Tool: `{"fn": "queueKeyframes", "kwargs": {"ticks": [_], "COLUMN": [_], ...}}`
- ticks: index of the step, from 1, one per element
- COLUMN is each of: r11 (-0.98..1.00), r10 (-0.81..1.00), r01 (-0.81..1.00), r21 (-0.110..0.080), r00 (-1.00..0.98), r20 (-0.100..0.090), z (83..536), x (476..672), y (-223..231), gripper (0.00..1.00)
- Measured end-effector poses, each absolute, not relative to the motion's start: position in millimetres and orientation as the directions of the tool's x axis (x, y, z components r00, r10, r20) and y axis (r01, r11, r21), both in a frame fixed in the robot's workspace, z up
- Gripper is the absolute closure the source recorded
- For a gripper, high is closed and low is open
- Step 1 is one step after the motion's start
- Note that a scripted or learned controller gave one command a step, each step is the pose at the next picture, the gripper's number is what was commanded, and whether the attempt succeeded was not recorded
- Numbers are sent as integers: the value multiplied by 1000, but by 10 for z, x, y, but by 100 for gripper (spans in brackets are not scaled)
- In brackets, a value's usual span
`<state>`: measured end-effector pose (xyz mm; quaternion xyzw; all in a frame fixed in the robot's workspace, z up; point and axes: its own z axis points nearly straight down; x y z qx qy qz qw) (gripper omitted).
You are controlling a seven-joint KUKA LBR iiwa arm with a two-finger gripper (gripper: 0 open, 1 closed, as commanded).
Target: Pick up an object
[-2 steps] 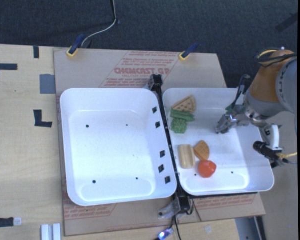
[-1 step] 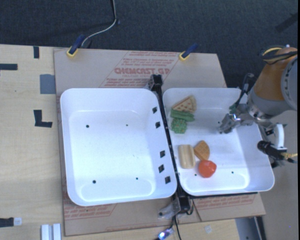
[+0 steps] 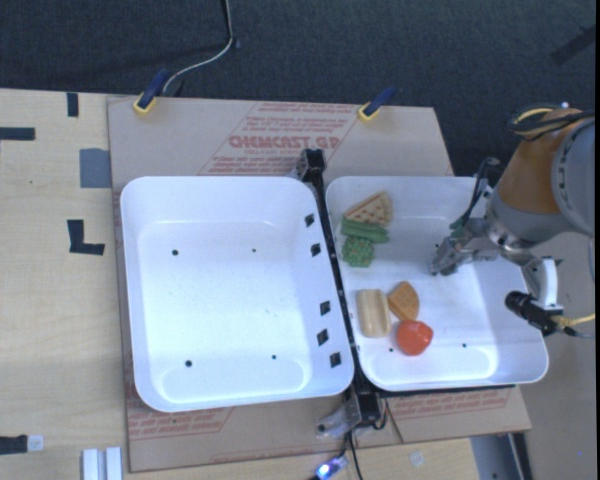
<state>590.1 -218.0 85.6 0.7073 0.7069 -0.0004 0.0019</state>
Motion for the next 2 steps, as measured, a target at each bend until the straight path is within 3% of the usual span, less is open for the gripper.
{"fn": "queueKeyframes", "kwargs": {"ticks": [1, 2], "r11": [-1, 3], "r10": [1000, 1000], "r01": [1000, 1000], "r21": [6, 2], "r00": [1, -3], "r20": [-2, -1], "z": [874, 865], "x": [5442, 5905], "y": [-2243, -2237], "gripper": [100, 100]}}
